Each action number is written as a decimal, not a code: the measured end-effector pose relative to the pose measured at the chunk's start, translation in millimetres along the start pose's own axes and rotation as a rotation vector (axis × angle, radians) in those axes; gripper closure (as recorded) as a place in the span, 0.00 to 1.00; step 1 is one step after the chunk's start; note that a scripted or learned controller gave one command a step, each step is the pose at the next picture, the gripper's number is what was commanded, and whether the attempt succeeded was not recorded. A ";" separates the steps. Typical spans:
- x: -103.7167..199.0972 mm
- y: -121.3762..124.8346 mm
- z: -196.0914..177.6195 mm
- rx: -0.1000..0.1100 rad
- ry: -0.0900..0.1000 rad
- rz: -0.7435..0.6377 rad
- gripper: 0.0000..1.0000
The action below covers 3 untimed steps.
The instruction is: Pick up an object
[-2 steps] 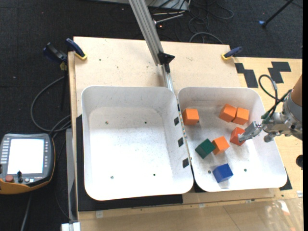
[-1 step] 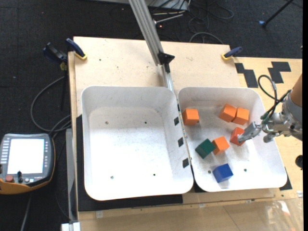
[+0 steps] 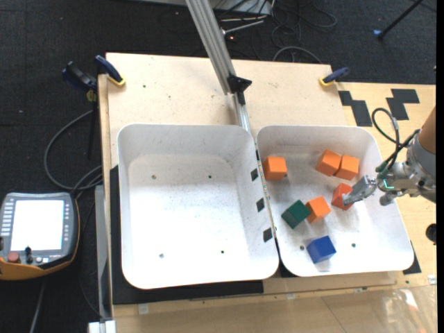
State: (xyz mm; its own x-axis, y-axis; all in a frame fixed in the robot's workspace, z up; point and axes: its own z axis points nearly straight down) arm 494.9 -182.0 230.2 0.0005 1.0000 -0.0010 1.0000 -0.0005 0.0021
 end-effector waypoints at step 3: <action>-38.2 14.6 36.1 0.002 0.000 0.001 0.00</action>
State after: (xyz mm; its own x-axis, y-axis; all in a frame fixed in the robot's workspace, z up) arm 509.6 -220.3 194.1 0.0011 1.0000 -0.0012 1.0000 -0.0011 0.0000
